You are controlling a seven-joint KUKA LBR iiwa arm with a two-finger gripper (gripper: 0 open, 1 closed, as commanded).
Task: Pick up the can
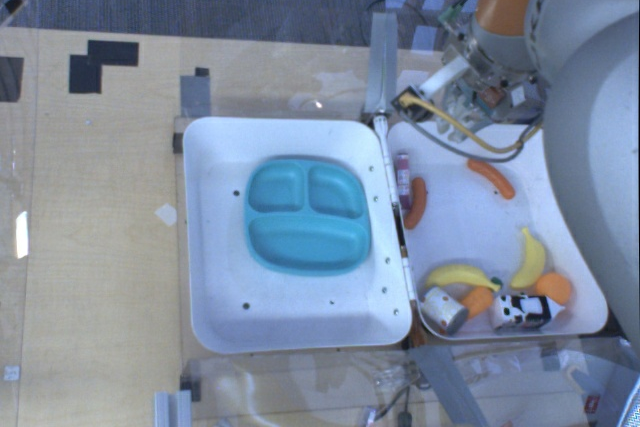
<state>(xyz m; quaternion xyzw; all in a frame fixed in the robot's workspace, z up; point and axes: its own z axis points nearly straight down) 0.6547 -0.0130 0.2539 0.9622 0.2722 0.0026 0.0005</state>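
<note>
Here the can (444, 308) lies in the right bin (455, 225) (near corner) — gripper (470, 105) above, grip unclear.

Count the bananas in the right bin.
2: one banana lies near the front by the can; the other banana stands further right. The arm may hide more.

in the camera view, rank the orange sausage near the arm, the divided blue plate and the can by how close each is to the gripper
Measured from the gripper, at the right bin's far end:
1. orange sausage, just below it in the right bin.
2. blue plate, in the middle of the left bin.
3. can, lying at the right bin's near left corner.
</note>
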